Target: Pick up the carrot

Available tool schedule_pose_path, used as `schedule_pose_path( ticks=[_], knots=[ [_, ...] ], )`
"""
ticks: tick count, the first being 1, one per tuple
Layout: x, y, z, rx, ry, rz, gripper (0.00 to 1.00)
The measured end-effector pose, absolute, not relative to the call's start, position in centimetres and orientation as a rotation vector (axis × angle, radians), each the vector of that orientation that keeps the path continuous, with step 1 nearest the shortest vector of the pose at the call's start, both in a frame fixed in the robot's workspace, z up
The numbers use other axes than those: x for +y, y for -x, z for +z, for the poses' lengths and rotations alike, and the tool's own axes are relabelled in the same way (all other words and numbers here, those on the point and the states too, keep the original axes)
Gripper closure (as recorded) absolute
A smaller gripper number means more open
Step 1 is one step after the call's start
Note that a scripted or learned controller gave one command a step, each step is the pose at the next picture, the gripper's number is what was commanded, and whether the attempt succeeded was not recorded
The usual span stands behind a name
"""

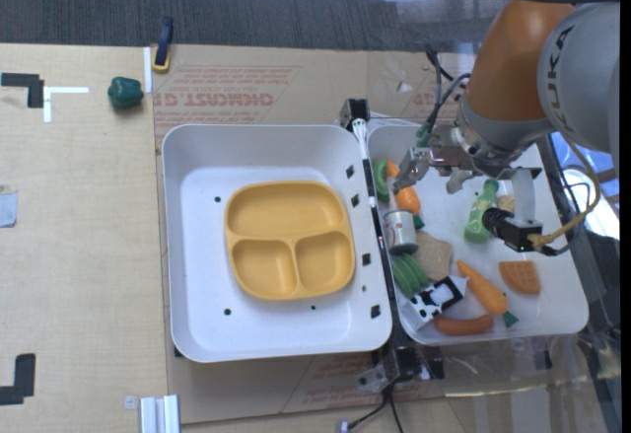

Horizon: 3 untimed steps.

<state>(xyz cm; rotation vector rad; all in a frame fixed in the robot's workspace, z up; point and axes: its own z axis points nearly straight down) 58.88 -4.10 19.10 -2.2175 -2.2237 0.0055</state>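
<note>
The carrot [482, 289] is orange with a green stub at its lower right end. It lies slantwise in the right bin [552, 323], near that bin's front. My gripper [436, 175] hangs over the back left part of the same bin, well up and left of the carrot and apart from it. Its fingers are spread open with nothing between them. A small orange piece [406, 198] lies just below and left of the fingertips.
Around the carrot lie a red sausage [463, 325], an orange wedge [520, 276], a black-and-white item [440, 295], a green bottle-like toy [479, 216], a silver can [399, 230] and green vegetables [409, 270]. The left bin [197, 323] holds a yellow divided plate [290, 239].
</note>
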Motion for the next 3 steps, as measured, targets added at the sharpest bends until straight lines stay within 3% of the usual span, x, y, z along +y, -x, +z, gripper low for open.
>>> schedule_pose_path(
  ticks=[1,2,3],
  knots=[
    [-4.1,-58.9,19.1,-2.223,2.218,0.005,0.00],
    [-9.4,-63.8,13.8,-2.086,2.351,0.004,0.00],
    [-10.1,-62.7,10.4,-1.944,2.491,-0.025,0.00]
  ],
)
